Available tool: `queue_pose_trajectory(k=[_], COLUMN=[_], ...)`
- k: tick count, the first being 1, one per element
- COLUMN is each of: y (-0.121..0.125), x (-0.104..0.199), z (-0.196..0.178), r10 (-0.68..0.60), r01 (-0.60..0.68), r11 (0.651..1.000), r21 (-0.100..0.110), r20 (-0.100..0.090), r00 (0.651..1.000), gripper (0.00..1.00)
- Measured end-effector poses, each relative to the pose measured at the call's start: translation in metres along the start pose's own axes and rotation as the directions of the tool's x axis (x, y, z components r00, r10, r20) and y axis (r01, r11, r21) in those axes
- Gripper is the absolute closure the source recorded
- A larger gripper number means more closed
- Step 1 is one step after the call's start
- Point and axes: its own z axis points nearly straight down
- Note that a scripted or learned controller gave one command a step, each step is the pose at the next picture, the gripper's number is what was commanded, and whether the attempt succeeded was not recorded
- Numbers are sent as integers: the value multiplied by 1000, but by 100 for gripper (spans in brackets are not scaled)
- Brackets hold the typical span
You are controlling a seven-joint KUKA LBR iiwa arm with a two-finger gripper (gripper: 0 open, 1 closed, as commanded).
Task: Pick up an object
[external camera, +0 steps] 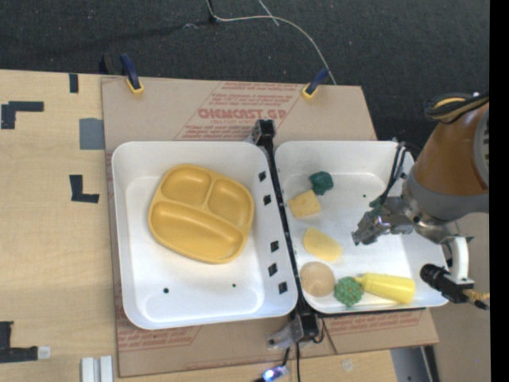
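The scene is evenly and fairly brightly lit from above, so the two white bins come out close to blown-out, with their walls hard to separate from their floors, while the dark floor at the far side stays grainy and dim. Shadows are soft and short: a faint one lies under the yellow tray, and small ones sit beneath the items in the right bin. The picture is low in resolution and slightly soft overall, so the gripper reads as a dark, blurred mass, and the orange band carries a mild sheen.
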Motion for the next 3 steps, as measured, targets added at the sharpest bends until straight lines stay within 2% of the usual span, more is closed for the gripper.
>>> queue_pose_trajectory(k=[2, 3], y=[1, 20], x=[0, 57], z=[-82, -81], r10=[0, -6], r01=[0, 6], r11=[1000, 1000], r21=[-1, 4], r20=[1, -2], r00=[1000, 1000], gripper=[100, 100])
